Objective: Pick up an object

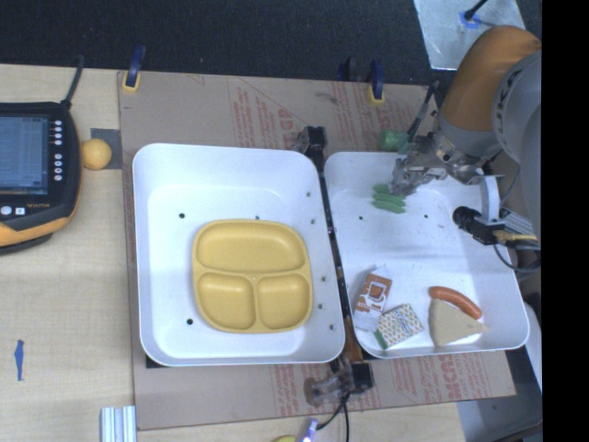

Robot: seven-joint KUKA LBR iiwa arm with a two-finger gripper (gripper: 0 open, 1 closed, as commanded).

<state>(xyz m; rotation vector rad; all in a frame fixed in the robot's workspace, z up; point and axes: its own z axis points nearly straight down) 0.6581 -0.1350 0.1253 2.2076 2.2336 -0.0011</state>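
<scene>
Gripper (405, 180) sits low over a ridged green piece (388, 199) at the right bin (433, 238) far side; finger opening and any grasp cannot be made out. Smooth yellow three-compartment tray (250, 274) occupies the left bin (166, 210). Sausage (455, 300), pale wedge (453, 326) and two printed packets (385, 313) lie nearest.

The scene is evenly and brightly lit from above; the white bins (230, 168) are nearly washed out by glare, soft shadows are thrown along their inner walls, and the arm (488, 81) at the right is rendered slightly blurred, while the dark floor beyond the counter (55, 320) is left underexposed
</scene>
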